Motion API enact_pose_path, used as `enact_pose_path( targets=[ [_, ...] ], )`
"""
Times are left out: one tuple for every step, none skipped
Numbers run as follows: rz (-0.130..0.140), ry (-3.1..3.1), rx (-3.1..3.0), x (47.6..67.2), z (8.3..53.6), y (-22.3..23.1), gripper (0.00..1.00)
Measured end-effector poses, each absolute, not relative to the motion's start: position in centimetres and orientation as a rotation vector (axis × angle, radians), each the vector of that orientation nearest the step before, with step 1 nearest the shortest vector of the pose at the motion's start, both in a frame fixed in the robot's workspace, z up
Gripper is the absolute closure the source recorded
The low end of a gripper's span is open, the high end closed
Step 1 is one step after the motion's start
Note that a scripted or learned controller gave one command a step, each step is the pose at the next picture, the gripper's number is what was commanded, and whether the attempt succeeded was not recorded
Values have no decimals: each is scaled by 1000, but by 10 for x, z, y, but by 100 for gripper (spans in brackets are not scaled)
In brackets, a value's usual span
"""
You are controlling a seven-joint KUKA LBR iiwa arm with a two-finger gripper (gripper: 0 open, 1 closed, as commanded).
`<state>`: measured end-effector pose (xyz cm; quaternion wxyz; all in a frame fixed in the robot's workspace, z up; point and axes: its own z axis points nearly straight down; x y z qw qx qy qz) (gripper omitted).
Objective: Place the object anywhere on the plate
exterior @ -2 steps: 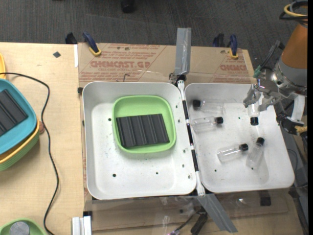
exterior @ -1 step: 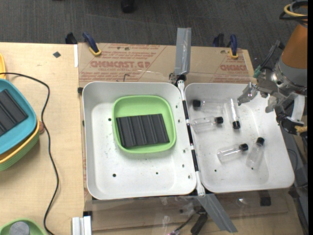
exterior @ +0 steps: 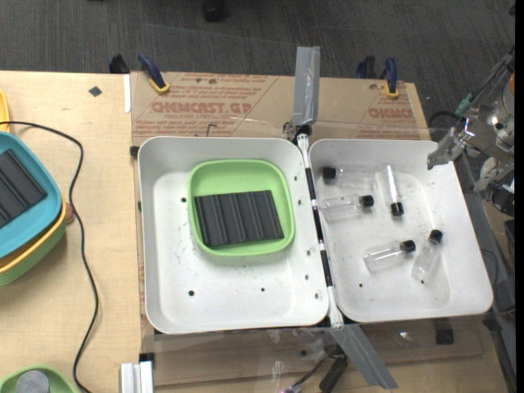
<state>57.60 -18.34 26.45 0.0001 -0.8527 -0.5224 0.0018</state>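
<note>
Grey gripper [exterior: 449,147] at the right bin's [exterior: 458,301] far right rim, finger state unclear, clear vials [exterior: 385,255] below, green plate [exterior: 241,210] apart.

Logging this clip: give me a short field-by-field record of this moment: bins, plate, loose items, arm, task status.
left bin: holds the green plate, which carries a dark ribbed insert
right bin: holds several clear vials with black caps, scattered and lying flat
gripper: at the right bin's upper right corner, above its rim; nothing seen between its fingers
task status: no vial on the plate yet
bench left: stacked teal and green trays, black cable
</note>
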Motion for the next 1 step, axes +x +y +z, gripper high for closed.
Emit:
enact_pose_path(
  targets=[
    [6,-1419,-2803,559,312,-201,0]
  ],
)
